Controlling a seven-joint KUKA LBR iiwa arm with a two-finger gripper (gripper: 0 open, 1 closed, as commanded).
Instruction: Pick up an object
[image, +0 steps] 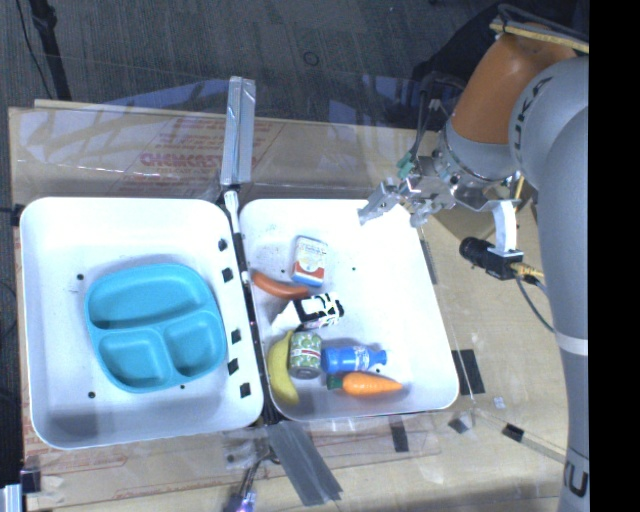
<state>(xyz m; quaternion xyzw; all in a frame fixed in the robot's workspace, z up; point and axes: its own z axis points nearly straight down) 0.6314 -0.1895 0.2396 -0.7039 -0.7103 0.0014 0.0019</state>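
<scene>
- Gripper (385, 203) sits over the top right rim of the right bin (432, 300), fingers pointing left into the frame; how far apart the fingers stand can't be told from this angle, and nothing shows between them.
- Nearest item to the fingers: small white carton with red and blue print (310, 260), down-left of them, upright-ish, on the bin floor, clearly apart from the tips.
- Just below the carton: orange sausage-like piece (280, 286) lying along the bin's left side.
- Further down from the fingers: black-and-white toy (320, 310), touching or just beside the orange piece.
- Below that: green-label can (305, 354), with a banana (279, 372) curved against its left side.
- Right of the can: blue bottle (352, 357) lying flat, and a carrot (371, 384) just below it, near the bin's bottom edge.
- All these items are clustered in the lower left half of the right bin, well apart from the fingers.
- Far left of the fingers: left bin (50, 300) holding a blue divided tray (155, 325).
- Behind the fingers: orange band (495, 90) and grey arm (560, 200) coming in from the right.
</scene>
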